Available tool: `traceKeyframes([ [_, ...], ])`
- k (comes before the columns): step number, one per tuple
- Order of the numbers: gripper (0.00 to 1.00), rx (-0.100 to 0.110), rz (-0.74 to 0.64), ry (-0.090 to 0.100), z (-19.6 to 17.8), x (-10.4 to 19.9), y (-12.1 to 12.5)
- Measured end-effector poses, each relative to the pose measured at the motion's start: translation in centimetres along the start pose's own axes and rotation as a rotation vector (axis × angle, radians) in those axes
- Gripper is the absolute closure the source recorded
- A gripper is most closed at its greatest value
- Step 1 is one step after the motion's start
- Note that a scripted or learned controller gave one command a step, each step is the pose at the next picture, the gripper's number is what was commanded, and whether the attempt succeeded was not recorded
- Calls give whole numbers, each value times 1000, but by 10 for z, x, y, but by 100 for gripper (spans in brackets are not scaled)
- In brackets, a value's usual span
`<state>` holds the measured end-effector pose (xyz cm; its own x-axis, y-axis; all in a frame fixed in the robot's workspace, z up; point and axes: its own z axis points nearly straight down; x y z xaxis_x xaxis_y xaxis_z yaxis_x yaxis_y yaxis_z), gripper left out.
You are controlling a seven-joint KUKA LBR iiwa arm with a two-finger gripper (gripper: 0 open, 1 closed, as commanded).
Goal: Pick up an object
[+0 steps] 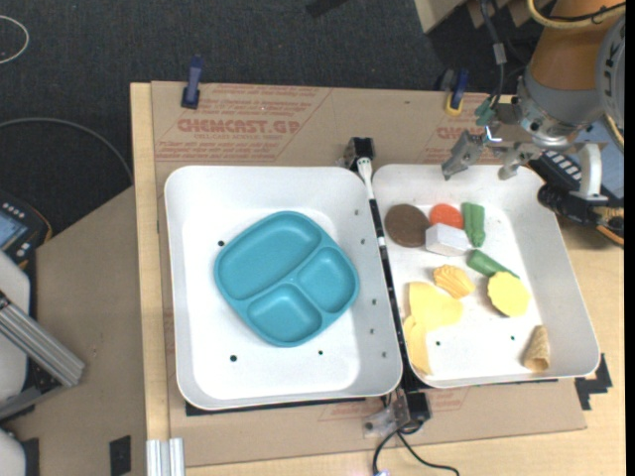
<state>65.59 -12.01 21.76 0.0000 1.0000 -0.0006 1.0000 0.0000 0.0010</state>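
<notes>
The right bin (556, 266) holds toy food: a brown disc (404, 223), a red-orange piece (445, 213), a white block (445, 238), a green pod (473, 222), another green piece (488, 263), a yellow round piece (507, 294), a small orange shell (452, 281), pale yellow slices (429, 315) and a tan cone (537, 347). My gripper (483, 162) hangs open above the bin's far rim, with nothing between its fingers. It is beyond the red-orange piece and the green pod.
A blue divided plate (286, 277) lies in the left bin (198, 226). Both bins rest on a cardboard sheet (248, 122) held by blue clamps (191, 82). Black clips (359, 153) join the bins at the far and near ends.
</notes>
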Motion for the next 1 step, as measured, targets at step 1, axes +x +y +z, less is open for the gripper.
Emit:
traceKeyframes([
  [1,0,15,1,4,137,19,-55],
])
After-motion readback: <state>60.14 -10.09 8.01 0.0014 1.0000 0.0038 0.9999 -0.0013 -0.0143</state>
